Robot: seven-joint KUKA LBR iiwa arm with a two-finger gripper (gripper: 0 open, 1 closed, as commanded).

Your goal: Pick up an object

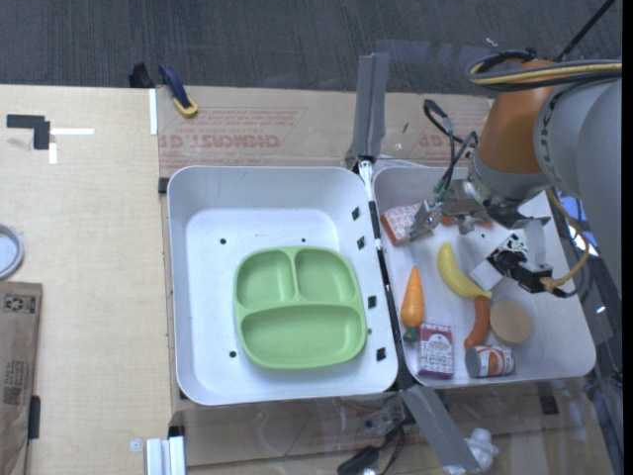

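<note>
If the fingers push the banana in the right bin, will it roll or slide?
The banana is curved and lies flat, so it would probably pivot or slide, not roll. Its skin looks smooth, perhaps slippery. The sausage lies close beside its lower end, so a push might nudge that too.

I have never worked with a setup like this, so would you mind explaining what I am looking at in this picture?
This is a single photo from a fixed camera above a bench, looking down at a slant. The grey machine with the orange band is a robot arm reaching in from the right. At its tip is a two-finger gripper, hanging low over the right bin beside a red-and-white packet; nothing is visibly held between its fingers. Two shallow white bins sit side by side. The left bin holds a green divided plate. The right bin holds toy groceries: a banana, a carrot, a small red carton, a can and some others. The arm's job is to pick one up.
</note>
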